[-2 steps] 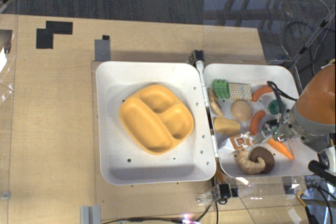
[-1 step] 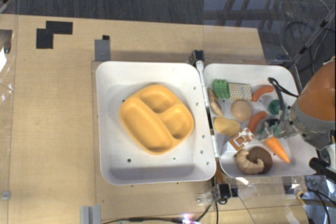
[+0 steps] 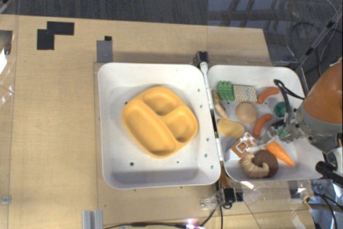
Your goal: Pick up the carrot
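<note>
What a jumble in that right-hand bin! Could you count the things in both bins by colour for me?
Orange: 3, the carrot and two sausage-like pieces
Yellow: 1, the divided plate
Green: 2, a block and a small round piece
Tan or beige: 2
Brown: 1
Total: 9, leaving out a few small pieces too unclear to sort.

Arm (image 3: 327, 110) cut off by right picture edge, only orange band and wrist visible. Tool (image 3: 280, 134) small and cluttered over right bin (image 3: 268, 73), finger state unreadable. Carrot (image 3: 281, 153) top end partly under tool. Green item (image 3: 280, 109) near bin's right wall half hidden behind cables, identity unclear.
</note>
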{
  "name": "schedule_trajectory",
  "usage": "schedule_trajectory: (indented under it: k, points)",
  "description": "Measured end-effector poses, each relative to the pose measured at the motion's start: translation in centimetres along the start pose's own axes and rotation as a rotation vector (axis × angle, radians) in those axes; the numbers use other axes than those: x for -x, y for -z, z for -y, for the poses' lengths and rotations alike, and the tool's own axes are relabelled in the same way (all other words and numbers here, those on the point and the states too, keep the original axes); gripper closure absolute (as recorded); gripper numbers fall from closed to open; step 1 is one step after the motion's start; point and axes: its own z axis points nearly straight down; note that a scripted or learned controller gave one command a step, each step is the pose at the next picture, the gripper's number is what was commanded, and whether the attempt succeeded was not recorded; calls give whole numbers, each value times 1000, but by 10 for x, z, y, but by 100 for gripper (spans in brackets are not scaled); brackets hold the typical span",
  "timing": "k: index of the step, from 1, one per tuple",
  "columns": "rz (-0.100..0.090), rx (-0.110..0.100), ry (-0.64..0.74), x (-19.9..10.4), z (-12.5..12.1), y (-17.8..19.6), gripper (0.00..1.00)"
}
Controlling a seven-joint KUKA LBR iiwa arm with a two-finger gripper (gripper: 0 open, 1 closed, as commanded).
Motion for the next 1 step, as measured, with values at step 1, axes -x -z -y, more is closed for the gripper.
schedule_trajectory:
  k: [1]
  points:
    - [4, 8, 2, 1, -4, 11, 100]
